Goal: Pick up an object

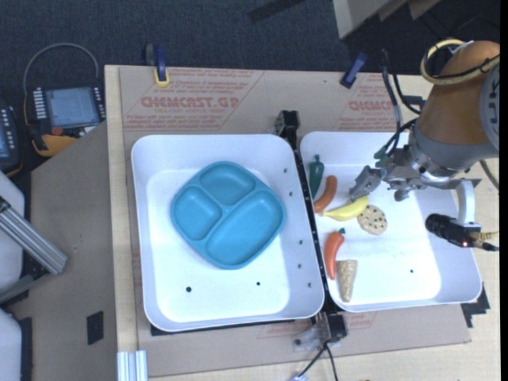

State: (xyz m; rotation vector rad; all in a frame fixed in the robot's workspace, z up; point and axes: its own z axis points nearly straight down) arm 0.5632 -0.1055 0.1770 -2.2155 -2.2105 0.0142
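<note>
White plastic bins side by side on a cardboard-covered bench. Left bin [159,292]: one blue divided plate [228,213], nothing else.

Right bin [444,284], toy food crowded along its left wall: green pepper [317,170] at top, orange sausage [325,194] below it, yellow banana [348,209], speckled cookie [372,220], carrot [334,252], pale cone [347,279] lowest.

Banana looks the nearest candidate. Judged light, stiff, smooth plastic, likely slippery on its curve. Best taken across the middle, where it is narrowest side to side; cookie touches its right end, sausage sits just beside its left, so little room for fingers.

Gripper [367,182] hangs just above and right of the banana, fingers angled down-left toward it. Nothing visible between the fingers; how wide they stand, cannot tell.
</note>
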